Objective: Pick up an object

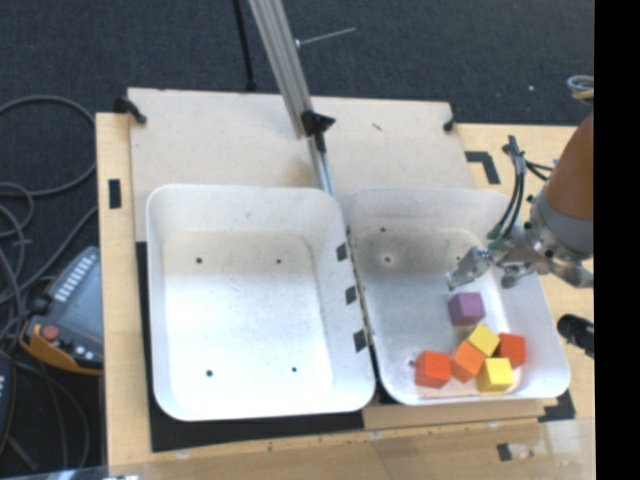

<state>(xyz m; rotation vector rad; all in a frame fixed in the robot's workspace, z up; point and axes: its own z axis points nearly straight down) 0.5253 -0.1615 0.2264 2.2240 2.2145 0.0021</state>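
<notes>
In the right bin (400, 218) a purple cube (466, 307) lies toward the near right. A cluster of small blocks sits in the near corner: an orange block (433, 368), another orange block (467, 360), a yellow block (484, 340), a red block (512, 348) and a second yellow block (497, 374). My gripper (475, 266) reaches in from the right and hangs just above and beyond the purple cube. Nothing shows between its fingers.
The left bin (250, 298) lies beside the right one, with a divider edge between them. A slanted metal pole (290, 68) rises from the back of the bench. Cables and a pendant (60, 318) lie on the floor at left.
</notes>
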